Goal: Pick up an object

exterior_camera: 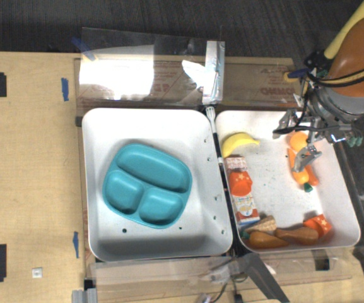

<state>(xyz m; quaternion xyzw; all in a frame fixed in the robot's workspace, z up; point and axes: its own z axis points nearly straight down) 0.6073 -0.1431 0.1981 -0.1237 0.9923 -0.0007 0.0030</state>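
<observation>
Orange plastic is what the gripper [305, 151] is working over: a carrot-like toy [300, 163] lies near the 2 o'clock part of the right bin [349, 197], and the metal fingers reach down right at it. One finger crosses the toy's middle, but whether the jaws are parted, closed or actually clamping the toy I cannot tell from this slanted view. The arm [352, 55] comes in from 2 o'clock, its orange band high over the bin's far corner.

The main risk, as I judge it, is a glancing grip. The toy is slim and rounded and lies at an angle, so fingers closing off its centre could squirt it sideways toward the bin wall at 3 o'clock, or lift one end and drop it.

Other things lie well apart from it: a yellow banana [237, 143] at 11 o'clock of that bin, an orange-capped bottle [240, 191] along its 9 o'clock wall, and a brown bread-like piece [287, 235] at 6 o'clock. These are unlikely to interfere. The left bin [99, 131] carries a teal divided tray [146, 184].
</observation>
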